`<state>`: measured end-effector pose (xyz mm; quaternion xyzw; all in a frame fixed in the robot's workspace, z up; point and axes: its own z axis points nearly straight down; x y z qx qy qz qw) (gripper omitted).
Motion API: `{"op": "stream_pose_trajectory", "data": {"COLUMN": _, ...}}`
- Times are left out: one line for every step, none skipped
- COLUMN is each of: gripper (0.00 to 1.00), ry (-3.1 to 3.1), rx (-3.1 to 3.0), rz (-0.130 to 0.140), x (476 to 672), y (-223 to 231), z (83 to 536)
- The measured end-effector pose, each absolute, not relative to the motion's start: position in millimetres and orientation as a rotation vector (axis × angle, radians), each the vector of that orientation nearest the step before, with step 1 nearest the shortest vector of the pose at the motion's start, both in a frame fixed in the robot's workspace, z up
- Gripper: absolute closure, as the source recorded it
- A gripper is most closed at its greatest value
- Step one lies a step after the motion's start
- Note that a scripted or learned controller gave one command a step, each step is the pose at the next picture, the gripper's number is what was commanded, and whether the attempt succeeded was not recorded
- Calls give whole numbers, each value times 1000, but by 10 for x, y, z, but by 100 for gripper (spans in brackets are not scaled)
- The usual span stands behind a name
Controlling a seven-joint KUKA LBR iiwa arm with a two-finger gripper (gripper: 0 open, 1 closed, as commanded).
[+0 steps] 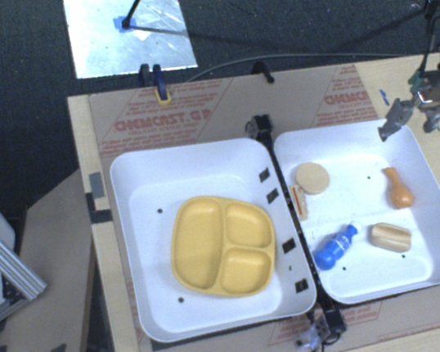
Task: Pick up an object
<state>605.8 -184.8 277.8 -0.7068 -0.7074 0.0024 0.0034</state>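
Near the right bin's (pixel 435 203) right edge lies an orange squash-shaped toy (pixel 397 188), with a hot dog bun (pixel 390 236) below it, a blue bottle (pixel 334 246) by the front edge, and a round biscuit (pixel 313 177) near the left wall. Above the bin's back right corner hangs the gripper (pixel 409 118), fingers spread and holding nothing. A yellow divided tray (pixel 222 245) fills the left bin (pixel 140 217).

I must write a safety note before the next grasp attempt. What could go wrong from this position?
1. The tool hovers over the right bin's far rim; a straight descent might strike that rim rather than reach an object.
2. The orange toy and the hot dog look rounded, so they may roll or slip away.
3. The blue bottle lies close to the divider between the bins, leaving little room on that side.
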Motion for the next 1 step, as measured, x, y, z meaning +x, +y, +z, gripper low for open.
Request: {"op": "stream_pose_trajectory", "data": {"gripper": 0, "ry": -2226, "rx": -2219, "rz": -2, "x": 6077, "y": -1842, "z": 2842}}
